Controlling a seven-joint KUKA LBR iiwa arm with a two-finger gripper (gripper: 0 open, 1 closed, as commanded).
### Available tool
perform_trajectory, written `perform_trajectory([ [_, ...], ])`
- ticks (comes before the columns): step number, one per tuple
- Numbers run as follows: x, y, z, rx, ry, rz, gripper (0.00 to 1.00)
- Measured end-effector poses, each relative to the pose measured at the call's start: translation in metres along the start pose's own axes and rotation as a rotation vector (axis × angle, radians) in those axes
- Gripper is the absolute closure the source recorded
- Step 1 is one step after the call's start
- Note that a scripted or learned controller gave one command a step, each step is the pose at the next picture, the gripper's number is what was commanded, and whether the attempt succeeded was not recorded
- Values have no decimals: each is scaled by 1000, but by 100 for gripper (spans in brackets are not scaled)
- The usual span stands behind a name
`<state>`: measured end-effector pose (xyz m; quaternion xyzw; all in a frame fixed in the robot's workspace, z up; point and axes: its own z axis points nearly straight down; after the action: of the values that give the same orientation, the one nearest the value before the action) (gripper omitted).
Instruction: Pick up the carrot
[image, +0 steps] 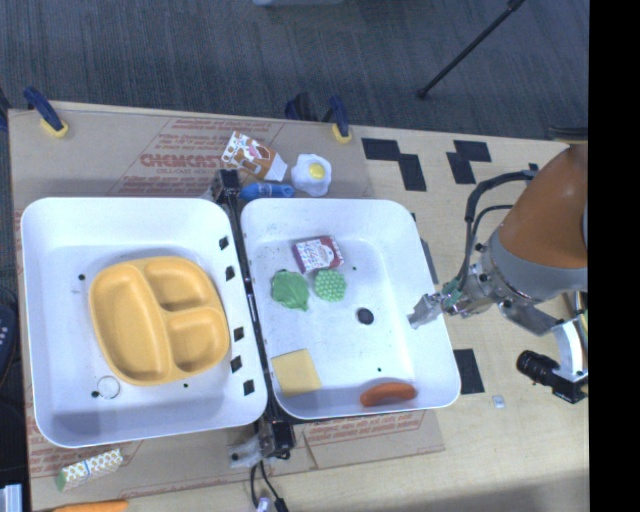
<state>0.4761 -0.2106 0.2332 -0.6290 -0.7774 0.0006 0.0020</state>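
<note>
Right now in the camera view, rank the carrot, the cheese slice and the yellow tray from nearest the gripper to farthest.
From the gripper:
1. Carrot, right bin's front edge.
2. Cheese slice, right bin's front-left corner.
3. Yellow tray, left bin.

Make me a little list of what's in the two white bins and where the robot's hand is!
left bin: yellow divided tray
right bin: carrot near front edge, yellow square, two green items, red packet, small dark disc
gripper: over right bin's right rim, apart from carrot
carrot held: no
</note>
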Motion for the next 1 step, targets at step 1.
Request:
perform_trajectory([
  [1,0,1,-96,-4,-5,-325,100],
])
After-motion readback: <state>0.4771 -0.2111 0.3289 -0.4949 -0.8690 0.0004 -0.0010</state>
